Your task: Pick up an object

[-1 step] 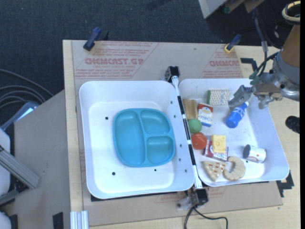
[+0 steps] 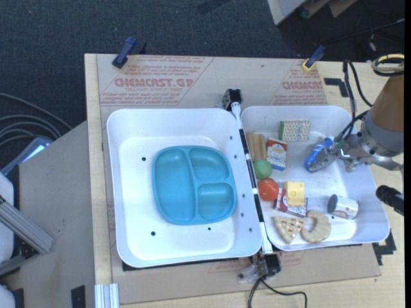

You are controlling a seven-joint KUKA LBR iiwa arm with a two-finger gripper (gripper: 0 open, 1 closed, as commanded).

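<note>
The desk [image 2: 192, 76], a board printed with red lettering, carried two shallow white bins side by side. The left bin [image 2: 128, 140] held a blue divided plate [image 2: 194, 185] lying flat near its middle. The right bin [image 2: 366, 223] held a scatter of small things. The arm [image 2: 388, 117] reached in from the right, its orange band above the grey wrist, and the gripper [image 2: 350, 151] sat low over the bin's right side; whether it was open or closed could not be told. Just to its left lay a blue object [image 2: 317, 156], touching or nearly touching the gripper, though nothing showed it being held. Along the bin's left wall lay a tan block [image 2: 256, 146], a green ball [image 2: 262, 168] and an orange-red ball [image 2: 268, 188]. Near them were a speckled box [image 2: 295, 131], a red and white carton [image 2: 277, 154], a yellow block [image 2: 295, 192], a pizza slice [image 2: 287, 228], a round cookie [image 2: 316, 228] and a small white can [image 2: 343, 206] on its side
</note>
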